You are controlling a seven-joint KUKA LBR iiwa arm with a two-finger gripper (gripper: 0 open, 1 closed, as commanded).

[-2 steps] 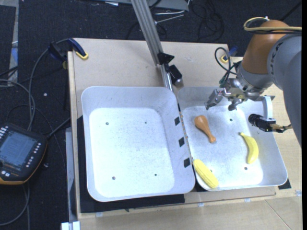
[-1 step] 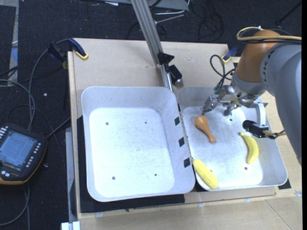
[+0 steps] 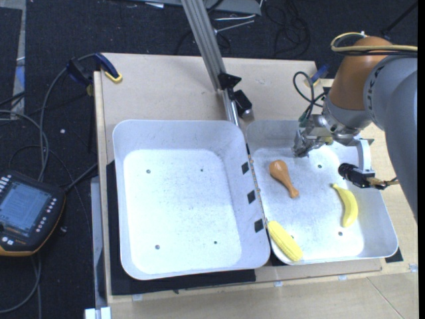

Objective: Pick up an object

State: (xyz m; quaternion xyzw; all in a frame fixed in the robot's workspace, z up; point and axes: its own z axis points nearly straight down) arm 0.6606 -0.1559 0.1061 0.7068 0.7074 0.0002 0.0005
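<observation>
In the right bin [image 3: 378,244] lie three toy foods: an orange-brown drumstick [image 3: 283,177] near the middle, a yellow banana [image 3: 346,206] toward the right, and a yellow corn cob [image 3: 284,240] at the front left corner. My gripper [image 3: 303,147] hangs from the grey and orange arm over the bin's far part, a short way up and right of the drumstick. It points down toward the bin floor, and I see nothing held in it.
The left bin [image 3: 133,138] sits beside the right one, their rims meeting at the middle. A slanted metal pole [image 3: 209,45] with a black clamp rises behind the bins. A small black part [image 3: 355,173] sticks out by the arm. Cables and a pendant lie on the floor at left.
</observation>
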